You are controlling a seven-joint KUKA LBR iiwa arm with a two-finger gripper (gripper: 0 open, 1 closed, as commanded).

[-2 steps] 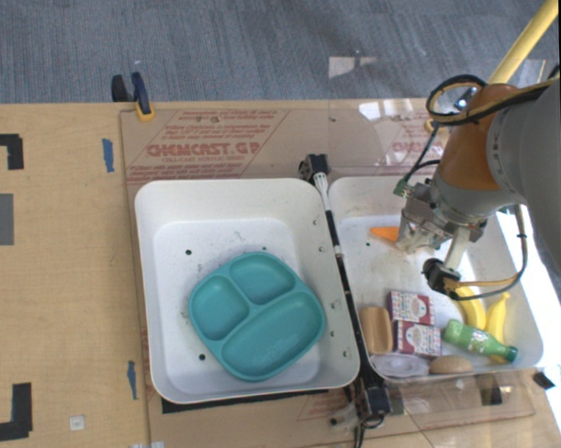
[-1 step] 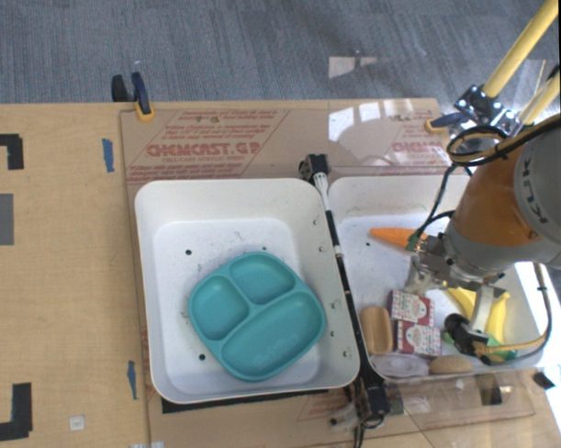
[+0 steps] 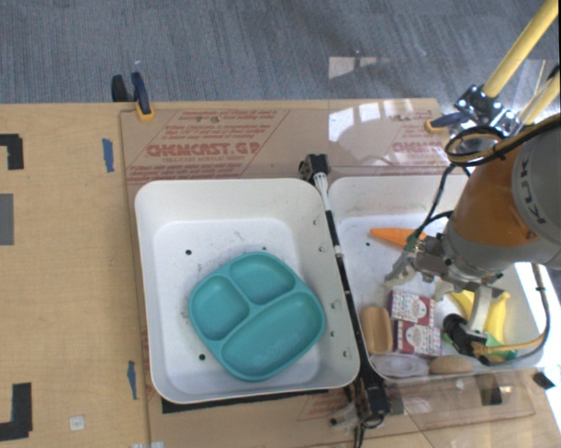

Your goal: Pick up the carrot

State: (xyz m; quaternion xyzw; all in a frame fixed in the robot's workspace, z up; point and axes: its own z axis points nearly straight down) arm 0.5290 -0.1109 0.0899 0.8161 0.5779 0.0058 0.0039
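We see the gripper (image 3: 412, 260) low in the right bin (image 3: 351, 196), just right of and slightly nearer than the carrot (image 3: 389, 234), and we cannot tell how it is set. The arm (image 3: 501, 211) leans in from the right, its orange band over the bin's right half, hiding part of the floor. The carrot lies toward the bin's far side, its tip pointing left, its right end meeting the wrist hardware. Nearer us lie a small carton (image 3: 413, 322), a bread roll (image 3: 376, 328) left of it, and a banana (image 3: 493, 314) to the right. The left bin (image 3: 163, 268) holds a teal divided plate (image 3: 257, 314).
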